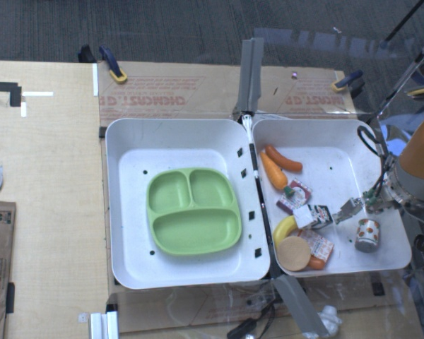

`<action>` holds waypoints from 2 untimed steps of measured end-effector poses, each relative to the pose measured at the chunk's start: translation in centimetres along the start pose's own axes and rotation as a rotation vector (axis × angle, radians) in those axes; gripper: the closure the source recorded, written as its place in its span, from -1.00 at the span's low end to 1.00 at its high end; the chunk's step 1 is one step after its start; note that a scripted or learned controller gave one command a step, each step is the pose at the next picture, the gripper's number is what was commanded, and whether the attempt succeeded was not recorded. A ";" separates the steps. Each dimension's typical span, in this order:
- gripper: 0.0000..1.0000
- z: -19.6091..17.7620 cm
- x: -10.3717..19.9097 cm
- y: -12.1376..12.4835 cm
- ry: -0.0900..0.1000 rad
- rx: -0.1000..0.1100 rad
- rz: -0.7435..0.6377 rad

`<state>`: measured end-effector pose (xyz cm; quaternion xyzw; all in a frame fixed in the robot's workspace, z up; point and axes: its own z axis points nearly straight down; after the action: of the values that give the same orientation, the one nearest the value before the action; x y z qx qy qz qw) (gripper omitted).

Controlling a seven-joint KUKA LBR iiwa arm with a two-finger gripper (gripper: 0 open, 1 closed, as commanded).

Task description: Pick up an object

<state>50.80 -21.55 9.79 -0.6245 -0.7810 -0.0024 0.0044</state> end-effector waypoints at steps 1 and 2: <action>-1.00 0.9 2.0 -2.2 -0.008 0.002 -0.018; -1.00 0.9 1.6 -2.8 -0.008 0.002 -0.051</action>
<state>47.73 -20.62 8.92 -0.6042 -0.7968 0.0007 0.0019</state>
